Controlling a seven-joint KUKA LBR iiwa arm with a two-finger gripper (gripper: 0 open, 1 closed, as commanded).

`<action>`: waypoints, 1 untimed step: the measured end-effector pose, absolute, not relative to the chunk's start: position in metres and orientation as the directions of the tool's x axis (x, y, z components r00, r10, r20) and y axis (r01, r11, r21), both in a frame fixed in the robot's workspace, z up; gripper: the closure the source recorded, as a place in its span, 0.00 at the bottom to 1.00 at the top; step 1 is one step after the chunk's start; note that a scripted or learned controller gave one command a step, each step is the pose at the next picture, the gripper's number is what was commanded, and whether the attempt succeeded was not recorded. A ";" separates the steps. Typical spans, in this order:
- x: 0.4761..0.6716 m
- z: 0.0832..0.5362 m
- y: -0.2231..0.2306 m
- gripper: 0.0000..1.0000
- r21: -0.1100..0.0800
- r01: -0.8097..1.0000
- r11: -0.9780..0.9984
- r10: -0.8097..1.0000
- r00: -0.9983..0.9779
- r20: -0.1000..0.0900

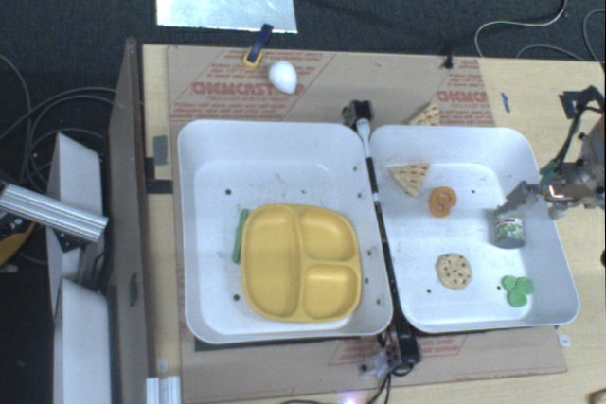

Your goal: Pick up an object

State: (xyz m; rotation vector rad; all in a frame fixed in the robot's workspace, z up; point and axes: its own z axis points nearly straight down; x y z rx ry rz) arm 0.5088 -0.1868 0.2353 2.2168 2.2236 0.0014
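Closing in on the small can, right bin

Reaching from the right, gripper (524,197) sits at the right bin's (473,145) right wall. Small can (508,230) lies just below-left of the gripper, near it, not between the fingers. Can't tell if the fingers are apart or together; too blurred. Other candidates, relative to the can: orange ring (441,201) and cracker wedge (411,177) up-left, cookie (454,271) down-left, green piece (516,289) below. Can's long axis unclear. Judgement: next move is a short shift down-left, then descend.
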 end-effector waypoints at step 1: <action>0.497 0.159 -0.168 0.00 -0.004 1.000 0.002 1.000 -0.002 0.003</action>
